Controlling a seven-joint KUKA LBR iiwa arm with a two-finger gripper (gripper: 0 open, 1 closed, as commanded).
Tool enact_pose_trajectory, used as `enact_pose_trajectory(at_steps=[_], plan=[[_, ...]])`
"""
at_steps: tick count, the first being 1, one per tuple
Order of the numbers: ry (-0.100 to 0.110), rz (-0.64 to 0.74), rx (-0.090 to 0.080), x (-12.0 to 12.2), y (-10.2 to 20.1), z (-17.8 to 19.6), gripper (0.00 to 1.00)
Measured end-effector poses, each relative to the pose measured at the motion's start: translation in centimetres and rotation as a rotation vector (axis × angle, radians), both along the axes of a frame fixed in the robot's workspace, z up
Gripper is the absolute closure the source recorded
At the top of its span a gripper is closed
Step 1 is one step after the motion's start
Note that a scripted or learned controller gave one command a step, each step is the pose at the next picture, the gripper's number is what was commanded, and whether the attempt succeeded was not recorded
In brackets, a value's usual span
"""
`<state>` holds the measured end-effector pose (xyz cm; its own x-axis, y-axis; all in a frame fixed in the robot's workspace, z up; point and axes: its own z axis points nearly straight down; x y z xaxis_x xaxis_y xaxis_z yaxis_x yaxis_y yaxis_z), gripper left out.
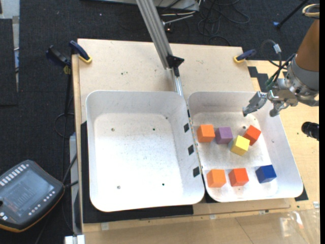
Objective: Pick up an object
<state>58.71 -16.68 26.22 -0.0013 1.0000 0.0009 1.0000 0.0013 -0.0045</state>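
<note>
Camera view: both white bins lie side by side on the bench; the left bin (133, 151) carries nothing but specks; the right bin (284, 156) holds seven cubes.

Cube layout, right bin: upper row has an orange cube (205, 132) just beside a purple cube (224, 134); right of those a yellow cube (240, 145) touches a red-orange cube (252, 134) at one corner; lower row has a second orange cube (216, 178), a red cube (238, 177) and a blue cube (265, 173), each set a little apart.

Gripper (263, 105): hangs above the bin's upper right part, its two fingers spread apart with nothing between them; red-orange cube is nearest, just below and left of the fingertips.

Step in hand, as I judge it: approach, grasp not yet made; any cube would serve, the red-orange one being closest.

Next move calls for: a descent over one cube with the fingers straddling two opposite faces; the yellow neighbour touching it leaves little room on that side, so the finger line should run clear of that contact.

Edges and room: the blue cube sits near the bin's right wall; lower-row cubes have gaps between them; centre of the bin is open floor.
</note>
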Motion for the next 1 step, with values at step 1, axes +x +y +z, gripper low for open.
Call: enact_pose_trajectory(at_steps=[1], plan=[[-0.004, 0.001, -0.001, 0.07, -0.01, 0.24, 0.0]])
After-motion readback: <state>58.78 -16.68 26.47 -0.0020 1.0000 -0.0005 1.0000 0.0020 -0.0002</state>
